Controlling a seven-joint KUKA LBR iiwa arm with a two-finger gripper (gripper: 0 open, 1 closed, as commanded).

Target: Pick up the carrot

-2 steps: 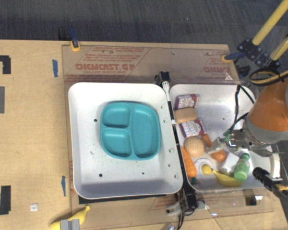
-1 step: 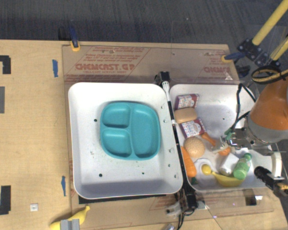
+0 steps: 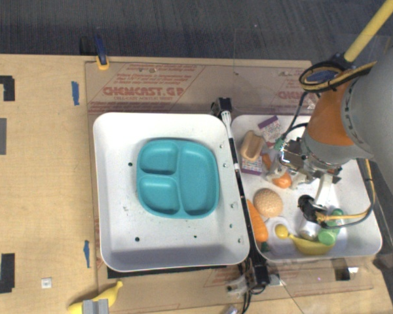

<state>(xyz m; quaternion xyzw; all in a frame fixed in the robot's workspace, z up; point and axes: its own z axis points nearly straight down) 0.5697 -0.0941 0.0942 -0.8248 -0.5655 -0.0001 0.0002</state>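
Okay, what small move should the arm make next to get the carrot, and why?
Probably shift the gripper toward the camera view's lower left. The carrot lies along the right bin's left wall, beside the round bun, while the gripper sits higher up among other items.

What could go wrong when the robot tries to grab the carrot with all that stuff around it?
The carrot lies tight against the left wall of the right bin, so a finger may hit the wall and slip off. A round tan food and a banana sit close by, so the gripper could bump them or grab the wrong thing. The gripper sits above and to the right of the carrot now, near other items.
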